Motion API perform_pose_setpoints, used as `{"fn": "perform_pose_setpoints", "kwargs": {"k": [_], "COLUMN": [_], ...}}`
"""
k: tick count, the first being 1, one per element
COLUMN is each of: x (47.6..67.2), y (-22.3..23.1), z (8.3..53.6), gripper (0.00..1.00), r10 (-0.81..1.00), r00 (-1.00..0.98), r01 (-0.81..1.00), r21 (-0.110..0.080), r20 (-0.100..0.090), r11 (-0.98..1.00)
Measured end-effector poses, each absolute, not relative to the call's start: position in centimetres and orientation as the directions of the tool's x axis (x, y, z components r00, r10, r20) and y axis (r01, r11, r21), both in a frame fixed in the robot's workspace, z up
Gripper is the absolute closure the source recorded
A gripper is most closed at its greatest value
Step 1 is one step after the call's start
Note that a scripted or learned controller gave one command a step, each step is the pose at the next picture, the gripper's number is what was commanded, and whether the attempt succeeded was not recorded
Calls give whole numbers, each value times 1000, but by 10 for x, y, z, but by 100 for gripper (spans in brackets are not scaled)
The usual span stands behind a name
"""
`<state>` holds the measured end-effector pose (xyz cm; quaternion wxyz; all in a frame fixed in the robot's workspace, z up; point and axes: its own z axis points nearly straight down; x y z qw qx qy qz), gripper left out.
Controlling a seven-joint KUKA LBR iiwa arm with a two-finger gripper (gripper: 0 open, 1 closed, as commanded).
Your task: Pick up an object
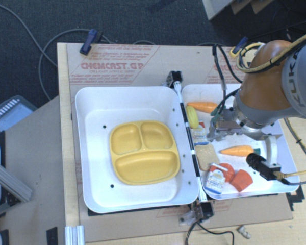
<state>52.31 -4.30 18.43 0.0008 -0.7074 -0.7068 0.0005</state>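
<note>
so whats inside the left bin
One yellow divided tray with three compartments sits in the left bin, and nothing lies in them. Small dark dots mark the bin floor around it. Whatever is under the tray is covered.

End effector (pixel 218 128) over R bin (pixel 280 187)

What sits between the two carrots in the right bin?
In the camera view, the arm's hand hangs over the stretch between the upper carrot and the lower carrot, covering the bin floor there.
</note>
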Motion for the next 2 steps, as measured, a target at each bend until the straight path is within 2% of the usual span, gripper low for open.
{"fn": "perform_pose_setpoints", "kwargs": {"k": [1, 2], "x": [523, 551], "y": [-43, -84], "z": [184, 185], "gripper": [0, 0], "r10": [1000, 1000], "r00": [1, 1], "r01": [1000, 1000], "r21": [-1, 2], "r20": [0, -1], "r11": [-1, -1]}}
